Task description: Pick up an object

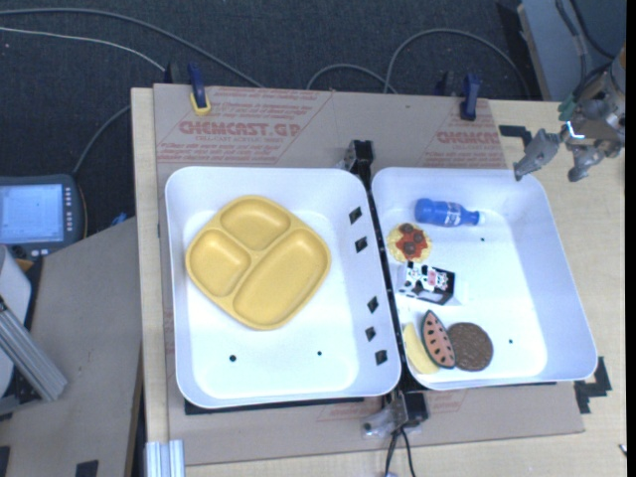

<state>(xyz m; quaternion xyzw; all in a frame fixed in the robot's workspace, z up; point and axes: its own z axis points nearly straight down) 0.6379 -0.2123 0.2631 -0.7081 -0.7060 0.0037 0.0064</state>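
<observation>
The gripper (556,157) hangs at the top right corner of the right bin (556,266), just past its rim. Its two fingers (529,157) are spread wide, and nothing is between them.

The closest thing to grab is the blue bottle (445,213). It lies on its side in the upper part of the right bin. From the gripper, the bottle is to the left and a little toward the front of the bench. It is near, but not touching the fingers. Its long side runs left to right, with the white cap pointing right, toward the gripper. I think the fingers should close across its short side, from back to front.

The other toys sit farther off, along the left side of the same bin. There is a small pizza (409,241), a black and white carton (428,283), a watermelon slice (433,339) and a brown cookie (469,346). The slice and the cookie touch each other, so they look harder to grab.

The left bin (199,366) holds a yellow plate (258,261) with three parts. It is well away from the gripper.

The arm comes in from the right, and just its grey wrist (601,122) is seen. The gripper points left, toward the bin, and looks high above it. I think no pick has begun yet.
</observation>
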